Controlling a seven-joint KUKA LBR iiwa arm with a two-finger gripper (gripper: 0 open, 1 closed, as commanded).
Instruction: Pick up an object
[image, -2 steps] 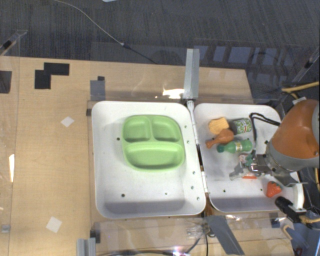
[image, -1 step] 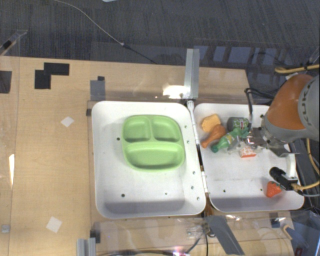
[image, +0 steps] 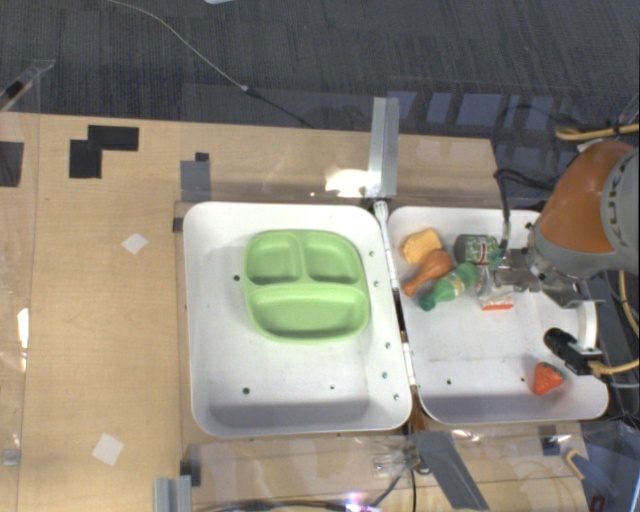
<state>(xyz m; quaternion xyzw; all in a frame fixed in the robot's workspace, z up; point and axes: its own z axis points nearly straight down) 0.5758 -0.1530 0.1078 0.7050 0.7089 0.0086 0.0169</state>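
Here pincer beside green bottle.

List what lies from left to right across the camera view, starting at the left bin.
Left white bin → green divided plate → right white bin → brown drumstick-shaped toy → green toy → gripper → red strawberry-like toy.

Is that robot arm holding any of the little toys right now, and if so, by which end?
It cannot be told: the gripper sits low beside the green bottle-shaped toy, but no grasp is visible.
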